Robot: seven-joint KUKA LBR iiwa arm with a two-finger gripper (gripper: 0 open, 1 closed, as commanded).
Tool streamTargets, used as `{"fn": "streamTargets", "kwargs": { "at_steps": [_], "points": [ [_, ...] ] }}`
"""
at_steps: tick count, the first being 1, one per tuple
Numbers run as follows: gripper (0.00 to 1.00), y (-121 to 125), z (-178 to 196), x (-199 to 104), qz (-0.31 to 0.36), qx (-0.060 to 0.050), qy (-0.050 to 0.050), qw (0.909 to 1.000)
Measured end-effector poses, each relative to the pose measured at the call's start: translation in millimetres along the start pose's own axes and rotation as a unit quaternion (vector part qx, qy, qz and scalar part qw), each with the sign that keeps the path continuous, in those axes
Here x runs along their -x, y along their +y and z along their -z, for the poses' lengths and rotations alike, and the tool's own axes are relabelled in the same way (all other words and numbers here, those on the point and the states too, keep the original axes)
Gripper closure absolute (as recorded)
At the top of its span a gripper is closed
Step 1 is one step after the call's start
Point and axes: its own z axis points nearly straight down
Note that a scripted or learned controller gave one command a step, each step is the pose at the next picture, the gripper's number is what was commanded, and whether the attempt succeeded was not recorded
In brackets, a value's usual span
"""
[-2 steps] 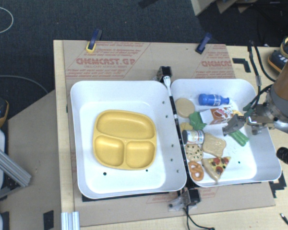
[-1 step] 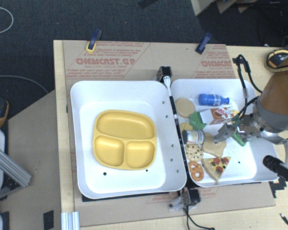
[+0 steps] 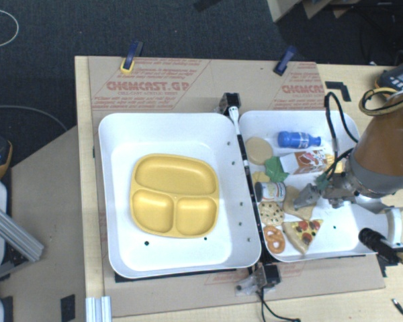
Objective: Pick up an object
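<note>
Crowded against the right bin's (image 3: 342,247) left wall lie a blue bottle (image 3: 297,139), a tan disc (image 3: 258,149), a small can (image 3: 272,192), a pretzel (image 3: 274,237) and a plastic pizza slice (image 3: 303,232). Above them hovers the gripper (image 3: 314,194); whether it is clenched or released, I cannot tell. Leftward, a smooth yellow three-compartment tray (image 3: 175,195) sits in the left bin (image 3: 114,180). Underneath, brown cardboard (image 3: 154,86) reads "CHEMCAST GP".
</note>
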Motion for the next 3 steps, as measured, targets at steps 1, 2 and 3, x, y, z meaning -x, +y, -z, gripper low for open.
{"fn": "streamTargets", "kwargs": {
  "at_steps": [1, 2, 3],
  "points": [
    [0.00, 1, -41, -1, 0.000, 0.002, 0.001, 1.0000],
    [1.00, 3, -27, 0, 0.000, 0.008, -0.002, 1.0000],
    [1.00, 4, 32, 8, 0.000, 0.006, -0.003, 1.0000]
  ]
}}
